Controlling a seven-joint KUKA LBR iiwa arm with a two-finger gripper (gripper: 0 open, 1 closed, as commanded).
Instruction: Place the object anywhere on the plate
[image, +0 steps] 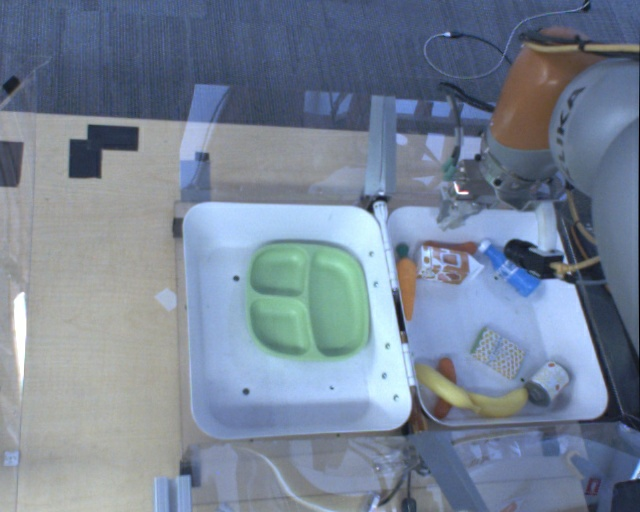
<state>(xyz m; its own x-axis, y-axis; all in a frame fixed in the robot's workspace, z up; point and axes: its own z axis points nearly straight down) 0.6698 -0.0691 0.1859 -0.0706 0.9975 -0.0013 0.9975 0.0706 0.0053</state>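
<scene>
A green divided plate (306, 300) lies in the middle of the left white bin (215, 400). The right bin (590, 385) holds the loose objects: an orange carrot (406, 281) along its left wall, a white and orange snack packet (444, 264), a blue bottle (508, 270), a patterned packet (497, 352), a yellow banana (468, 393) and a small can (548, 382). My gripper (458, 212) hangs over the back edge of the right bin, just behind the snack packet. I see nothing held in it.
A small red piece (446, 369) rests by the banana. A raised divider (392, 290) separates the two bins. The grey arm with its orange band (530, 95) fills the upper right corner. Bare bench stretches to the left.
</scene>
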